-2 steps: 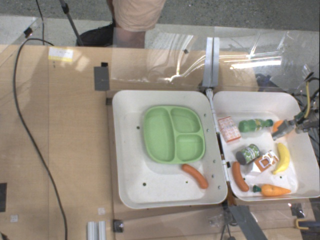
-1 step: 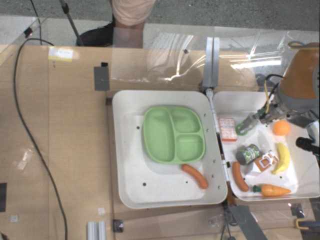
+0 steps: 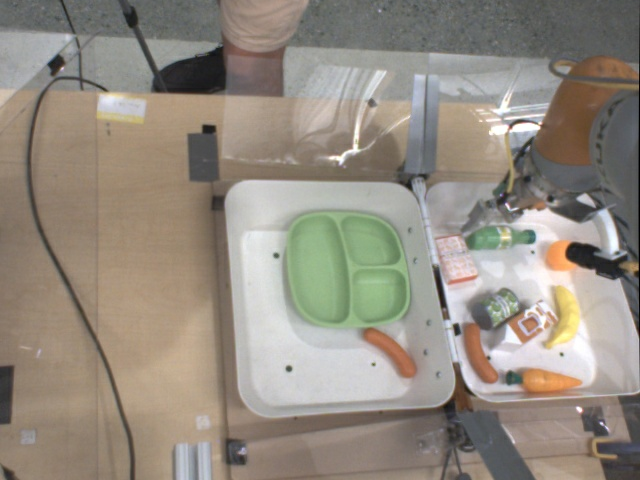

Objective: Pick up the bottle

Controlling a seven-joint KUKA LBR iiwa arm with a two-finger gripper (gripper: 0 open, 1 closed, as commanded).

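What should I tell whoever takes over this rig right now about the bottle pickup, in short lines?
Gripper: low in the right bin, just above the bottle's far side; finger state unclear.
Bottle: green, lying on its side on the bin floor near the bin's left wall, beside a small red-and-white box.
Done: arm has reached the bottle's area.
Left: grasp and lift; nothing shows the bottle held yet.

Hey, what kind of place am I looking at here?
Probably a robotics lab's test bench: a robot arm reaches over two white bins of toy food, such as a plastic banana, and cables trail across the wooden benchtop.
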